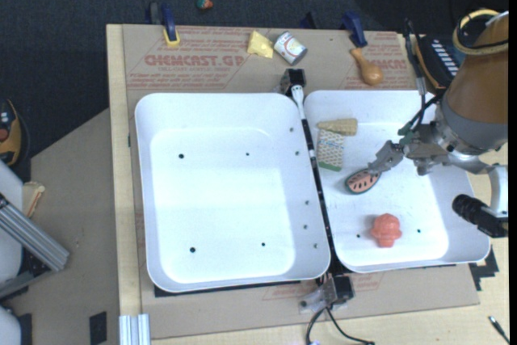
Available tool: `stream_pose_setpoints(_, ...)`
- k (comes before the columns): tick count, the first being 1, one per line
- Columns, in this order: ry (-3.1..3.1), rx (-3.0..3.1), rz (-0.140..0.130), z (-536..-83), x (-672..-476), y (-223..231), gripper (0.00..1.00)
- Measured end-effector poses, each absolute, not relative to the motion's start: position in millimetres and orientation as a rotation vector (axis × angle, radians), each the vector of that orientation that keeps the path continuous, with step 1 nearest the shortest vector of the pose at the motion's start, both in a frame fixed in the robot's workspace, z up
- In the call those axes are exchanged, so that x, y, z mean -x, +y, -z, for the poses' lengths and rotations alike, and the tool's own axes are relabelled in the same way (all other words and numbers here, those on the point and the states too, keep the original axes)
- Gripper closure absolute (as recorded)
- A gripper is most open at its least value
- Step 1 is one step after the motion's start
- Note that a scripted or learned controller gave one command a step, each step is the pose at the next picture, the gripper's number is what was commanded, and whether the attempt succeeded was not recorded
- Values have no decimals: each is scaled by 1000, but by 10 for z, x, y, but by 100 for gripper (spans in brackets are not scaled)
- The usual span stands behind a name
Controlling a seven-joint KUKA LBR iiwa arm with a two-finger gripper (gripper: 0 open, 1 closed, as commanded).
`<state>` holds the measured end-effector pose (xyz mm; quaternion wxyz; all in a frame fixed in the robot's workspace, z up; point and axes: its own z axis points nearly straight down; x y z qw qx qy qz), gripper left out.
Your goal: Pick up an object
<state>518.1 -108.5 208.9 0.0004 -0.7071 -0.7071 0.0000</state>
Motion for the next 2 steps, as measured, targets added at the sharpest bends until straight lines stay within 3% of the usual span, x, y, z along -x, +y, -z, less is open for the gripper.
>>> stream_pose_setpoints(1, -2218, 2217, -3, -784, -5302, -925, 0)
stream_pose_setpoints(2, -2231, 2222, 7, -854, -6173, -919, 0)
